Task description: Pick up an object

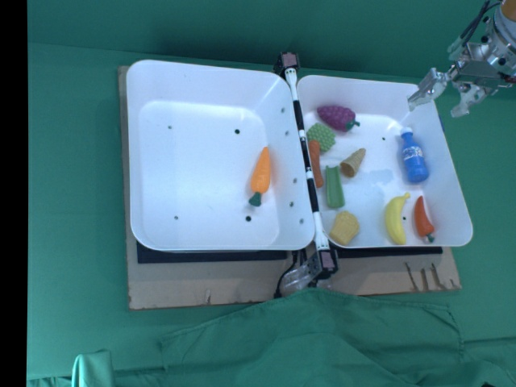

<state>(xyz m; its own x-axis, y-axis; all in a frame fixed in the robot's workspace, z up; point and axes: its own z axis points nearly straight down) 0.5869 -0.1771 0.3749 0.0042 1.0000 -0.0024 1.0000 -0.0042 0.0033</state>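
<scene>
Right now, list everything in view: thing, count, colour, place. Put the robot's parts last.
bins: 2, white, side by side on the bench
carrot: 1, orange, left bin
grapes: 1, purple, right bin
green bunch: 1, right bin
cone: 1, tan, right bin
green stalk: 1, right bin
yellow chunk: 1, right bin
bottle: 1, blue, right bin
banana: 1, yellow, right bin
pepper: 1, red-orange, right bin
gripper: 1, grey, open, above the right bin's far right corner

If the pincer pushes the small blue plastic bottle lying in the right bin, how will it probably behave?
The small blue plastic bottle lies on its side, so a sideways push would likely roll it. It looks like a rigid toy, probably light. Its smooth rounded body may slip from the pincer, which hangs open above the right bin's far corner.
</scene>
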